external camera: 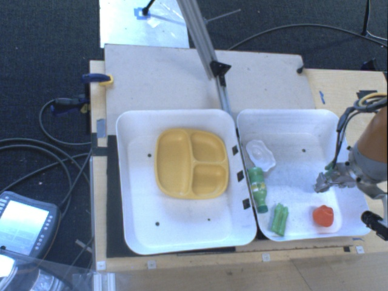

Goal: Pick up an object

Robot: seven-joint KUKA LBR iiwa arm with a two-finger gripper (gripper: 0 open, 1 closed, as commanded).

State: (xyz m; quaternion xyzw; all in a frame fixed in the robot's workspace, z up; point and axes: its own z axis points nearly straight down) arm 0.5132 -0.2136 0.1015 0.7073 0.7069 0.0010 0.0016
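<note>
Where the arm enters from the right, its gripper (322, 183) hangs over the right bin (291, 121); whether it is parted cannot be told. Below it: a rounded orange object (324, 216), a green bottle (257, 190) lying lengthwise, label unreadable, a small green piece (279, 219), and clear plastic (260, 153). A yellow compartmented plate (192, 163) fills the left bin (136, 180).

Two shallow white bins sit side by side. The left bin (133, 223) bears a yellow divided plate (191, 163). The right bin (291, 121) holds a clear plastic piece (260, 153), a green bottle (258, 189), a small green object (279, 219) and an orange-red object (324, 216). The gripper (324, 183) hangs over the right bin's right side, above the orange-red object.
</note>
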